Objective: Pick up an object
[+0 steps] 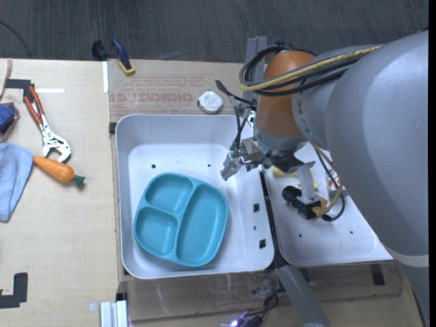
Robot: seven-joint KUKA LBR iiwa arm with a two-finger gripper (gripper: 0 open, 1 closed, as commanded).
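Blue plate (181, 219), three-compartment and shallow, lies flat in the left bin (129, 182), toward that bin's front-left corner, its rim close to the left wall. I see the gripper (231, 166) hovering over the same bin near its right edge, toward the back, apart from the plate and above its upper right rim. Whether the fingers are parted or closed I cannot tell from this angle, and I see nothing between them. The grey arm (381, 148) with its orange band (286, 101) crosses the right bin (327, 244), with cables looped around the wrist. On the bench's left side lie pliers (44, 125), a toy carrot (56, 170) and a blue cloth (12, 179). A small white cap (210, 101) sits just behind the left bin's back edge.
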